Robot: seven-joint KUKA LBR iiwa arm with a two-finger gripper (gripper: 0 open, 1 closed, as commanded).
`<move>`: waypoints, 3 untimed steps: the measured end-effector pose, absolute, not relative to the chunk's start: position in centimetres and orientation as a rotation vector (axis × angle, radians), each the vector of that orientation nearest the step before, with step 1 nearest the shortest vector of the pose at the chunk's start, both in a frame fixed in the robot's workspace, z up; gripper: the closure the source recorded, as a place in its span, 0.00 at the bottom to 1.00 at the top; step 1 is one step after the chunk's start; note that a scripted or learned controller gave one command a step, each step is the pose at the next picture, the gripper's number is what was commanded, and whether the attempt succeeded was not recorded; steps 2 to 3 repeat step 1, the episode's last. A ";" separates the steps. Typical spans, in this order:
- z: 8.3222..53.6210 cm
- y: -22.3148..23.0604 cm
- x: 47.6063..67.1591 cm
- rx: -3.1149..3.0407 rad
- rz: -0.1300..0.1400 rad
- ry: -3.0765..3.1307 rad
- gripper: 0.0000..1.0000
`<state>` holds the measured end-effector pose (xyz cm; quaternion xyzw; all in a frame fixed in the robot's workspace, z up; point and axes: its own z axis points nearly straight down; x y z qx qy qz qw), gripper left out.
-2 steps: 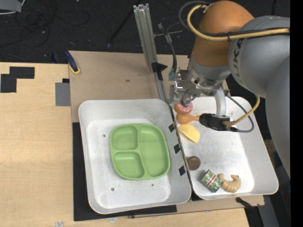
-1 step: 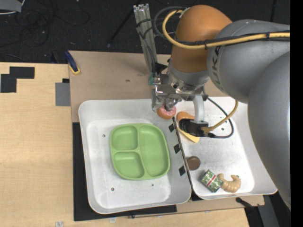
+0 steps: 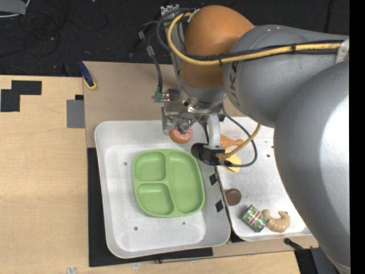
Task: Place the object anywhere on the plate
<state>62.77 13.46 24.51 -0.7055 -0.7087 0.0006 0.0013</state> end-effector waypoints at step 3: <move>24.5 13.3 62.7 -2.218 0.004 -2.223 0.00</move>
